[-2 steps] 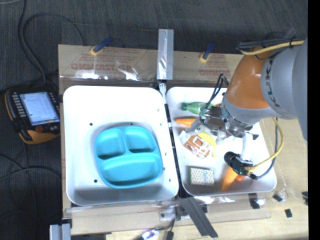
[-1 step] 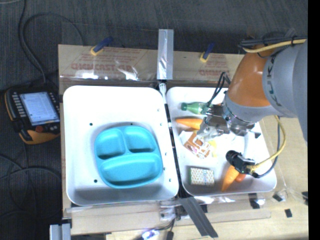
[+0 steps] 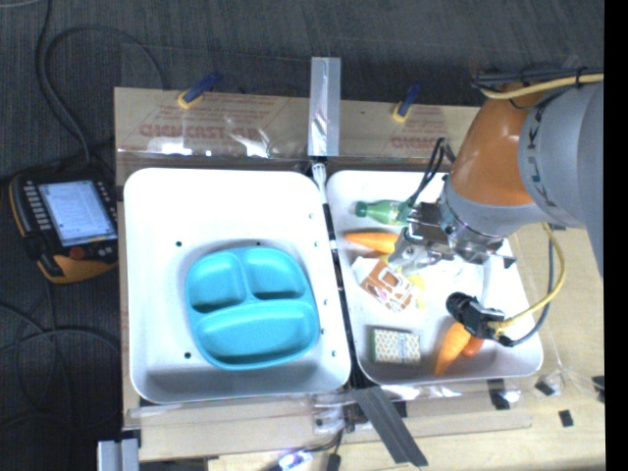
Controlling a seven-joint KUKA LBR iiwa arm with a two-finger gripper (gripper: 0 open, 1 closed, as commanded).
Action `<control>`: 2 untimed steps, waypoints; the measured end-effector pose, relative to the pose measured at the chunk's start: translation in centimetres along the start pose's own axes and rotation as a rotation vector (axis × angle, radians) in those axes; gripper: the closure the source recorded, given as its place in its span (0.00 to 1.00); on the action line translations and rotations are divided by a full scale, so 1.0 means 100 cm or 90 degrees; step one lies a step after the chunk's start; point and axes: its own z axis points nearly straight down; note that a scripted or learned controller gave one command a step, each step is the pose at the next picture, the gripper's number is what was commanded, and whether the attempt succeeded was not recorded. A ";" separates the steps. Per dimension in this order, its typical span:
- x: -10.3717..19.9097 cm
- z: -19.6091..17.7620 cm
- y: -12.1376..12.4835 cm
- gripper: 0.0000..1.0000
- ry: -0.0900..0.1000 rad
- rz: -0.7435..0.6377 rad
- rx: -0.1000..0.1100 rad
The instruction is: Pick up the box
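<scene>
1. The arm comes in from the right and bends down over the right bin, its orange band above the bin's upper right part.
2. Its gripper hangs low near the middle of that bin; I cannot tell how far the fingers stand apart, nor whether they have hold of anything.
3. The box, orange and white, lies tilted just below and left of the gripper, very close to it; whether they touch I cannot tell.
4. A second, small patterned box lies flat near the bin's front edge, apart from the gripper.
5. A green bottle lies on its side at the back of the bin, and a carrot lies just in front of it.
6. Another carrot rests at the front right, beside the patterned box, partly under a black cable fitting.
7. The left bin holds a blue sectioned tray.
8. A tablet-like pendant sits on the floor to the left of the bench.
</scene>
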 end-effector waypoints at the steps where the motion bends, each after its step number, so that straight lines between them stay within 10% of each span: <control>1: 0.000 -0.008 0.000 1.00 0.000 0.000 0.002; 2: -0.029 -0.112 0.039 1.00 -0.002 -0.151 -0.006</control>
